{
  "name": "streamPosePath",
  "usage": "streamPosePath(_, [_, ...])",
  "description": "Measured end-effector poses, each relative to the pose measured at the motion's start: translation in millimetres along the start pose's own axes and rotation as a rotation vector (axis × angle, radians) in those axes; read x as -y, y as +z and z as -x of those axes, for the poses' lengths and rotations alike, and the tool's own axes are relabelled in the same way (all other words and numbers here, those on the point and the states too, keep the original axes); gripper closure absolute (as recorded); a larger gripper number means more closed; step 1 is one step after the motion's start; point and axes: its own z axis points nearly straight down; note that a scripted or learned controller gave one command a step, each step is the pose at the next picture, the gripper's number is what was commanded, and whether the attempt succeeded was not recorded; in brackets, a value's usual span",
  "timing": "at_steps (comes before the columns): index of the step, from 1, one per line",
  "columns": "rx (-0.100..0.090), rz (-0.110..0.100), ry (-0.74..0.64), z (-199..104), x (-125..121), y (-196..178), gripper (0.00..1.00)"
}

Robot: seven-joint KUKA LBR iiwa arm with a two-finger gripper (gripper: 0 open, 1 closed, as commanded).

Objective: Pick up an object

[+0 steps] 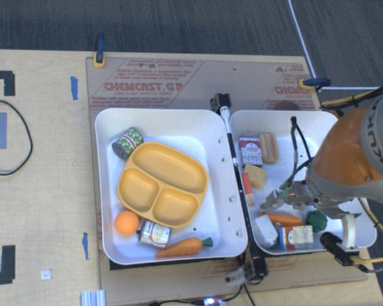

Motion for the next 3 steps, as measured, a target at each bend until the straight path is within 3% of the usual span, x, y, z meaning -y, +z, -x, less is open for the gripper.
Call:
streamPosePath(1, [-0.003,-0.006,-0.001,-3,2,11,0.00])
streamPosePath(2, [-0.001,-0.001,0.000,-3,0,0,1.00])
streamPosePath(3, [-0.001,-0.001,0.000,-3,0,0,0.00])
